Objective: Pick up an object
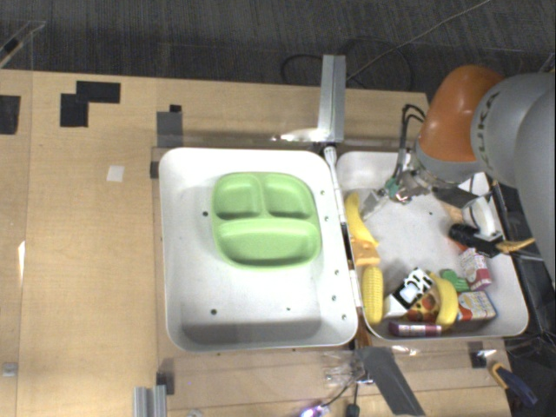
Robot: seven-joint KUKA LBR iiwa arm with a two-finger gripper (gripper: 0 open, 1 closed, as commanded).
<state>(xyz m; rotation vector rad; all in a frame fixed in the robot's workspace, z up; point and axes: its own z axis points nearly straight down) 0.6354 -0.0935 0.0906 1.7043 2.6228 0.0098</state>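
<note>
I'm seeing the end effector (393, 189) hanging just right of the banana (355, 220); its state I cannot tell, labels unreadable

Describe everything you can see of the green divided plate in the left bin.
The green plate is a light green, rounded-square tray that looks like plastic, moulded into three compartments: two smaller ones on the far side and one wide one on the near side. All three look bare. It lies flat, right side up, on the floor of the left white bin, a bit toward the far right part of it, near the divider between bins. Nothing rests on it, and the arm is over the other bin.
</note>
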